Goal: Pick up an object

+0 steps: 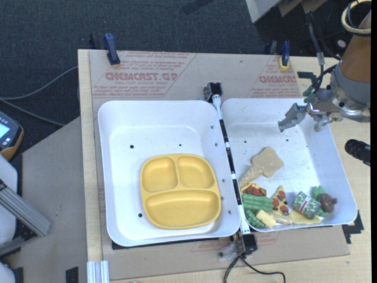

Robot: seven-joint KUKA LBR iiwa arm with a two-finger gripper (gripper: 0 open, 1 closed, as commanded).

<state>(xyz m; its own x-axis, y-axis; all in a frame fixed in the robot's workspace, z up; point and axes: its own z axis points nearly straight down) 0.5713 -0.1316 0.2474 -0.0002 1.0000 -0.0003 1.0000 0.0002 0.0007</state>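
My gripper (pixel 304 121) hangs over the far part of the right bin (pixel 330 152), open, with nothing between its fingers. A tan toast-shaped piece (pixel 266 163) lies in the middle of that bin, nearer the camera and to the left of the gripper. Along the bin's near edge sits a heap of toy food: green beans (pixel 257 203), two pizza slices (pixel 254 190) (pixel 280 200), a yellow piece (pixel 265 219), a green can (pixel 305 204) and a brown and green piece (pixel 324 200).
A yellow divided plate (pixel 179 190) lies in the left bin (pixel 118 134). A black divider (pixel 225 143) runs between the bins. Blue clamps (pixel 110 47) (pixel 284 54) hold the far edge of the board.
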